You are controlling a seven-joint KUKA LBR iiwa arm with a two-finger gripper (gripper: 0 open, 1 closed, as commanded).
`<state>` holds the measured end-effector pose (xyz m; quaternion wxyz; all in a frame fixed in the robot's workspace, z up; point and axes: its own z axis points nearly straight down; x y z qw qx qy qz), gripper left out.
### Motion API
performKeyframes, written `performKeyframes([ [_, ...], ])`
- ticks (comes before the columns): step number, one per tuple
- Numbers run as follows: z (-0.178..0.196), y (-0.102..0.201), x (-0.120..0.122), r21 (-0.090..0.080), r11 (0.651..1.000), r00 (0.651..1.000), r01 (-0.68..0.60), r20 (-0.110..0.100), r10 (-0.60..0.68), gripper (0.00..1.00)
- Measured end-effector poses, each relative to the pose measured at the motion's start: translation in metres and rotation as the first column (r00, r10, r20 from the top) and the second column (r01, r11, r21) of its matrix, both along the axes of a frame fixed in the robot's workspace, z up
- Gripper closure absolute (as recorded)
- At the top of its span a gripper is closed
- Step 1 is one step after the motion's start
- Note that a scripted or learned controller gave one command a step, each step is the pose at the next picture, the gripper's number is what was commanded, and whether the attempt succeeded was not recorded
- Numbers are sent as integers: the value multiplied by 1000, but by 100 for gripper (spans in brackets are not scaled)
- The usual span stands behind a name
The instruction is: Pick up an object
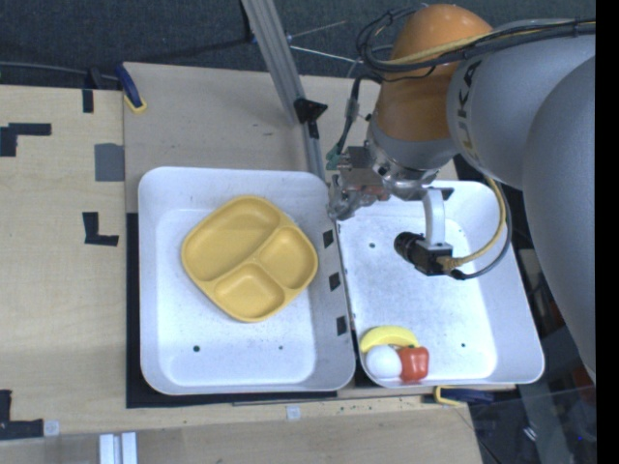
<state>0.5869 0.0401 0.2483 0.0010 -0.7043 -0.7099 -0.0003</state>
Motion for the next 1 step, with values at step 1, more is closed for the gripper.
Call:
performKeyframes([
  [1, 2, 56, -5, 0, 1000, 1000, 0, -1, 0, 100],
])
